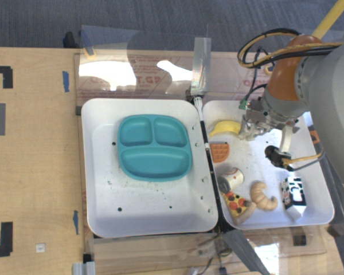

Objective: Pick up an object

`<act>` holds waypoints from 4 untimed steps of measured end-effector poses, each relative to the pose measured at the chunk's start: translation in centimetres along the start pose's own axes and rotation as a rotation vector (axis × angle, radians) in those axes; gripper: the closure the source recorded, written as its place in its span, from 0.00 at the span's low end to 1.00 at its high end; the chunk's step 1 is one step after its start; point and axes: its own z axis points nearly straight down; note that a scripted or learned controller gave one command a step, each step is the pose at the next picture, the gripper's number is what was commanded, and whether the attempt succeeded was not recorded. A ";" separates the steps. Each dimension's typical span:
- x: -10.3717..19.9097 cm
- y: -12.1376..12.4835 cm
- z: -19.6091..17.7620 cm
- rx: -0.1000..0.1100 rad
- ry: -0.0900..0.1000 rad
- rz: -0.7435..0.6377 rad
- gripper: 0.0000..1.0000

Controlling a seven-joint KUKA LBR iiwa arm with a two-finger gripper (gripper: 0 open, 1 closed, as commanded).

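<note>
We see the grey arm's two-finger end effector (251, 129) lowered into the far part of the right-hand shallow white bin (315, 211), and we cannot tell how it stands, since the wrist above hides it. Just beside it, toward the divider, lies a yellow plastic banana (225, 128), touching or nearly touching the end effector; we cannot say it is gripped. Close in front of the banana rests an orange ridged waffle-like toy (219, 151). Farther toward the near rim lie a small white cup-like piece (231, 178), a toy pizza slice with red and dark toppings (238, 204), a tan plastic croissant (263, 195) and a white carton with a dark label (293, 195), all well apart from the end effector. In the left-hand shallow white bin (100, 211) sits a teal three-compartment plastic plate (155, 147). Both bins stand side by side on the pale wooden surface (31, 153).
</note>
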 end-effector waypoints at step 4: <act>0.5 -0.4 0.5 -0.002 0.008 0.834 0.00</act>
